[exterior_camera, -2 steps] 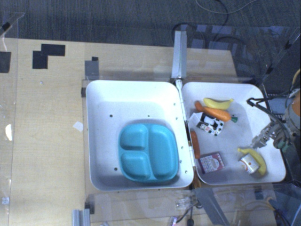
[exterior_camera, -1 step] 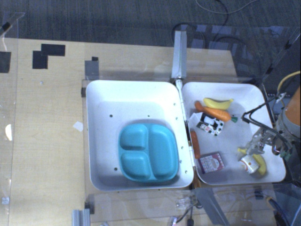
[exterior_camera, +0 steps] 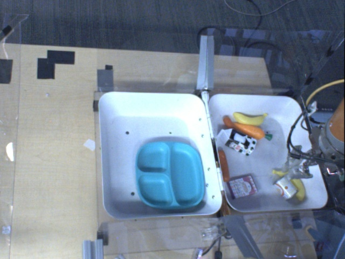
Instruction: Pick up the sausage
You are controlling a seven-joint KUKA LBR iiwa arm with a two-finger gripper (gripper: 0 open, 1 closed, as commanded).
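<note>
The sausage [exterior_camera: 223, 165], a slim red-brown stick, lies lengthwise against the left wall of the right bin [exterior_camera: 280, 102]. My gripper [exterior_camera: 298, 170] hangs low over the bin's right side, well to the right of the sausage and apart from it. It sits just above a small white and yellow item [exterior_camera: 285, 188]. Cables and the wrist hide part of it.
The right bin also holds a banana [exterior_camera: 250, 117], an orange carrot [exterior_camera: 249, 129], a black-and-white object [exterior_camera: 239, 142] and a maroon packet [exterior_camera: 242, 186] just right of the sausage. A blue divided plate [exterior_camera: 170, 174] lies in the left bin [exterior_camera: 124, 117].
</note>
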